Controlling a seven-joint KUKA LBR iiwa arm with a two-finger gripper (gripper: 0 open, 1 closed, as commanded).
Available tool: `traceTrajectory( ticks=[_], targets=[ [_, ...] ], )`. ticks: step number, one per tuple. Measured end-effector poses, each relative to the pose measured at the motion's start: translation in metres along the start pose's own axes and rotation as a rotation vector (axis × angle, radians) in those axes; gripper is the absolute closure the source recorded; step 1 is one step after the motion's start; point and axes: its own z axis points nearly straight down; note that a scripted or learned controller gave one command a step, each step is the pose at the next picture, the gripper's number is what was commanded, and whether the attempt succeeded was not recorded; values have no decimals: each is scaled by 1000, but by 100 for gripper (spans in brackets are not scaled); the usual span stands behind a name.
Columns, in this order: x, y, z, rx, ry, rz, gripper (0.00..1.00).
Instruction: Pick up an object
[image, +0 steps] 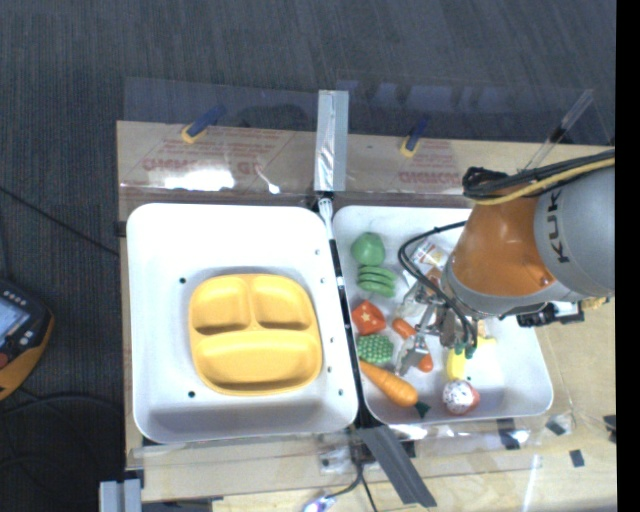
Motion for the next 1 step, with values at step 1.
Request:
traceTrajectory(
  ticks=[1],
  targets=[
    [0,-2,1,3,6,60,0]
  ],
)
